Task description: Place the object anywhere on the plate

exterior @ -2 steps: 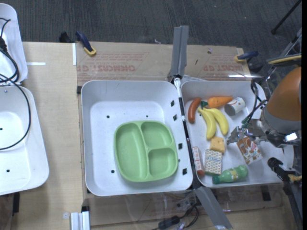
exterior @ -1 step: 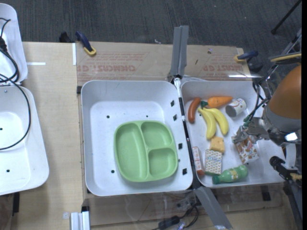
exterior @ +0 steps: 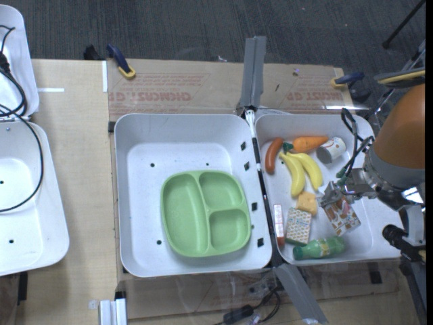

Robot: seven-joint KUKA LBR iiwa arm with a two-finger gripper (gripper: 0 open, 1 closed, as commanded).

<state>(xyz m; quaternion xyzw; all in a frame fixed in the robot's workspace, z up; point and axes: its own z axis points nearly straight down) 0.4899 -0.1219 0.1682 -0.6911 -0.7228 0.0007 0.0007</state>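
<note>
A dark carpeted floor lies beyond the wooden surface. The left bin holds a green plate. The right bin holds bananas and other toy food. The gripper hangs there; its state cannot be told.

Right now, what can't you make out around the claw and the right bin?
- Claw, camera view: too small and cluttered to tell open from shut, or whether it holds anything.
- Patterned packet: top edge hidden under the claw.
- Grey can: label too small to read.
- Arm: cut off at the right.
</note>
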